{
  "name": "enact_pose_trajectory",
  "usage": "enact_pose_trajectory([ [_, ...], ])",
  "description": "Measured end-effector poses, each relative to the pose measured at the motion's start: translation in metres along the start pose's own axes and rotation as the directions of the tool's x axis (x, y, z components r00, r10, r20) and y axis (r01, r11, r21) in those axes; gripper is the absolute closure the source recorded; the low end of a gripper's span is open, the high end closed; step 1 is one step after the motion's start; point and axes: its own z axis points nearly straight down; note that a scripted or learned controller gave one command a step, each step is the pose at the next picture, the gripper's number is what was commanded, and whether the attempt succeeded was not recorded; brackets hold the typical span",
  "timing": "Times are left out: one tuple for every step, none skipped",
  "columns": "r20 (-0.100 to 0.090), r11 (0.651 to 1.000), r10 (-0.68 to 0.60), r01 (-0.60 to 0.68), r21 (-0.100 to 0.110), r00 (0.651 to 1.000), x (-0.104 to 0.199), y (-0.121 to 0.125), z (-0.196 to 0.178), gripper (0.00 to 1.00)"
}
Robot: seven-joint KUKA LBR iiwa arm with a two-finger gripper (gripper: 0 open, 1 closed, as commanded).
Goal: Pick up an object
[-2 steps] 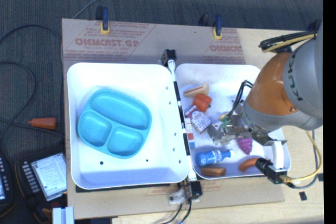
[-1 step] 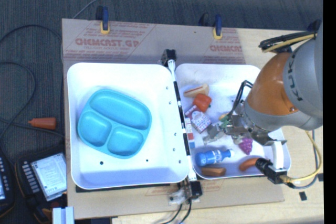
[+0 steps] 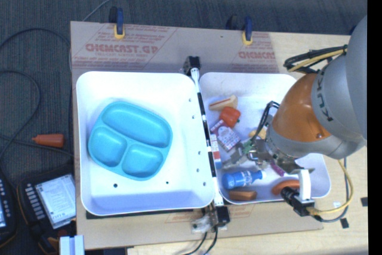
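My gripper (image 3: 246, 152) hangs low over the middle of the right bin (image 3: 262, 79), under the orange wrist band. It sits among several small objects. A red and white packet (image 3: 226, 136) lies just to its left, and a blue bottle (image 3: 242, 178) lies just in front of it. An orange block (image 3: 230, 116) and a tan stick (image 3: 221, 103) rest further back. At the bin's front edge are a brown sausage-shaped piece (image 3: 242, 194) and an orange piece (image 3: 285, 186). The arm hides the right part of this bin.
The left bin (image 3: 95, 83) holds a blue divided plate (image 3: 130, 139). A black divider with clips (image 3: 203, 122) runs between the bins. Cables and a small device (image 3: 48, 200) lie on the floor to the left, beside an orange tool (image 3: 49, 140).
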Motion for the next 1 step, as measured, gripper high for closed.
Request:
enact_pose_trajectory([
  [0.002, 1.000, 0.000, 0.000, -0.005, 1.000, -0.0003, 0.0025, -0.0092, 1.00],
])
